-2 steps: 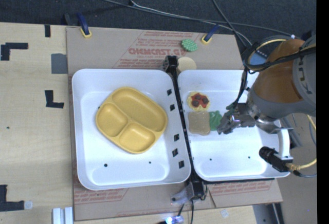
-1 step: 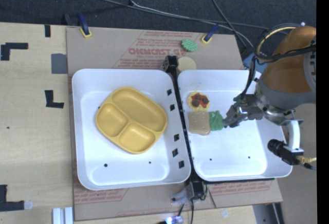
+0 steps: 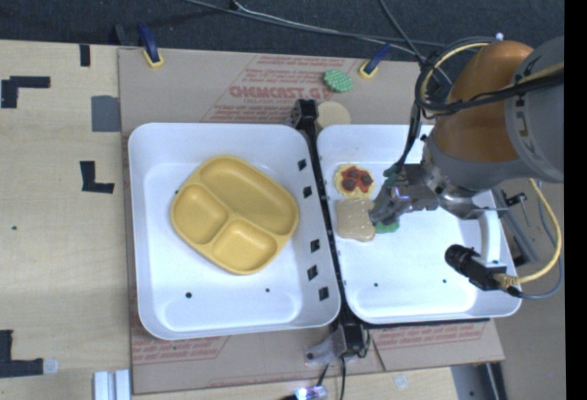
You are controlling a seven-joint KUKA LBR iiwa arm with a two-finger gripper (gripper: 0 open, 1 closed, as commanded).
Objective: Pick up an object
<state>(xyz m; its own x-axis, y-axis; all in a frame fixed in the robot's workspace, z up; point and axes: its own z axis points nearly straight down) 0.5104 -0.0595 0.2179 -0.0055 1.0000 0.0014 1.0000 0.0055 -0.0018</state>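
Note:
In the right bin (image 3: 431, 297) lie a small round toy pizza (image 3: 354, 179) with red topping and a pale beige bread-like piece (image 3: 354, 221) just below it. A small green object (image 3: 389, 226) peeks out beside the beige piece. My gripper (image 3: 389, 208) hangs low over the left part of this bin, right above the green object and touching or nearly touching the right edge of the beige piece. The wrist hides what lies directly under it.
A yellow divided plate (image 3: 235, 214) lies in the left bin (image 3: 156, 297). A black divider (image 3: 321, 233) runs between the bins. A green dotted disc (image 3: 337, 80) and a tan disc (image 3: 334, 113) rest on the cardboard behind them. Cables hang beside the arm at the right.

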